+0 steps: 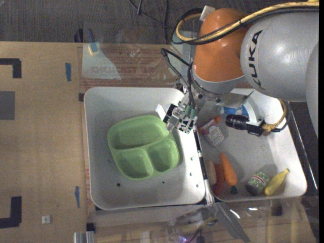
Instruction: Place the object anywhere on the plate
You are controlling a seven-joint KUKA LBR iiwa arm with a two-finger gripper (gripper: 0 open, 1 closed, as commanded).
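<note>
A light green plate [144, 148] with three compartments lies in the left bin [101, 186], right of its middle. My gripper [179, 119] hangs over the plate's upper right corner, close to the wall between the two bins. From this angle it is hard to tell if anything is held in it. In the right bin [286, 151] lie an orange carrot [228, 170], a yellow banana [277, 182], a small dark can [257, 181] and a pink-and-white pouch [213, 133].
The orange wrist band and grey arm cover the top of the right bin. A black cylinder [244, 123] with a cable sticks out beside the pouch. A pale sausage-like piece [211, 172] lies by the carrot. Bare white floor surrounds the plate.
</note>
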